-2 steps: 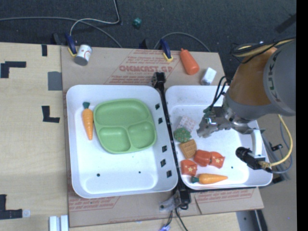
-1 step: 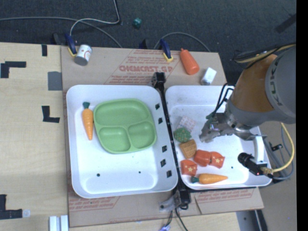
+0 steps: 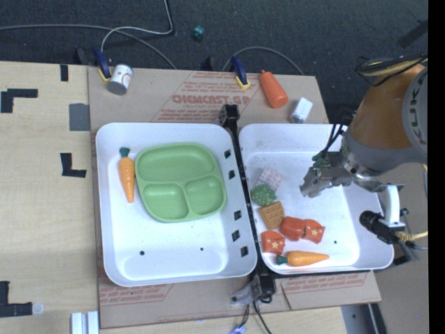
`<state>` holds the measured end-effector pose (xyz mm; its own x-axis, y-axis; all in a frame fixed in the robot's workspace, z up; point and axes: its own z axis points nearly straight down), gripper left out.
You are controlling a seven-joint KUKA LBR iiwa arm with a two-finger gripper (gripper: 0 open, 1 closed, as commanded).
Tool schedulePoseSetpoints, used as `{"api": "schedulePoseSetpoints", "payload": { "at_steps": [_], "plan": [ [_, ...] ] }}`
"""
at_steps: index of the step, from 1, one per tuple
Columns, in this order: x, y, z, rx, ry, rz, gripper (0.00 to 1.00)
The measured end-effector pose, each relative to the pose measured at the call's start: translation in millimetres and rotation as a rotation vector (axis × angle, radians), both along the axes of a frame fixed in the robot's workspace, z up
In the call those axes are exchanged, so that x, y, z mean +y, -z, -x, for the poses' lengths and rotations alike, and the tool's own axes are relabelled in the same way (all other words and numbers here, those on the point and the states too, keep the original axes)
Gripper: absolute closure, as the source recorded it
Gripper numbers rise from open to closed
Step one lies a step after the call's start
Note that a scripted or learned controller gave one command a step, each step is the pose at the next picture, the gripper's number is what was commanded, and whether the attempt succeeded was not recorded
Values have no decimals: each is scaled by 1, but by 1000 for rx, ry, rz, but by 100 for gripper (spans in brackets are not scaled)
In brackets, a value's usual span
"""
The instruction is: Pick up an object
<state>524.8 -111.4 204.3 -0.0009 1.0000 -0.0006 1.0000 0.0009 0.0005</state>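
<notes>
End effector [image 3: 318, 181] hovers inside right bin [image 3: 361, 256]; finger state, can't tell from your view. Nothing seen gripped. Nearest pick: red block [image 3: 293, 227], down-left of end effector, long axis roughly across bin. Carrot [image 3: 301, 259] farther down.

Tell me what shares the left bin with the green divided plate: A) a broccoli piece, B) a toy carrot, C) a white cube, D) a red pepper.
B: a toy carrot lies in the left bin, just beside the green plate on its left side; the other toy foods sit in the right bin.
</notes>
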Motion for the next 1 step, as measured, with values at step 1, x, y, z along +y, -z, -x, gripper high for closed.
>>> {"api": "schedulePoseSetpoints", "payload": {
  "at_steps": [1],
  "plan": [
    [7,-13,16,2,-1,-2,100]
  ]
}}
